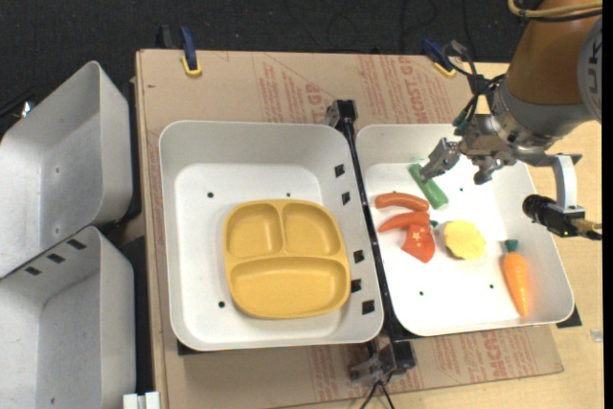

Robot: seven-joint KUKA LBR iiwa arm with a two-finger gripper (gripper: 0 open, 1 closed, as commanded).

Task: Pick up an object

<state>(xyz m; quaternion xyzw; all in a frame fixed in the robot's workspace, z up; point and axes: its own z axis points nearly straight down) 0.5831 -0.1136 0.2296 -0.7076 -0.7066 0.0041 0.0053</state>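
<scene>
The green stick [429, 186], a short toy vegetable lying at a slant near the back of the right bin [556, 302], looks to me like the nearest thing to take. My pincer [466, 162] hangs just above and behind it with its two fingers spread and nothing between them. The left finger [442, 157] sits close over the stick's upper end, the other stands off to the right. To do this well I would shift a little toward the front left so the stick's middle falls between my fingers, turn my wrist across its length, then drop straight down. The red chilli [400, 201] lies just beside its lower end, so I should close clear of that. The red pepper [414, 236], yellow lemon [465, 239] and carrot [517, 278] lie farther forward.
</scene>
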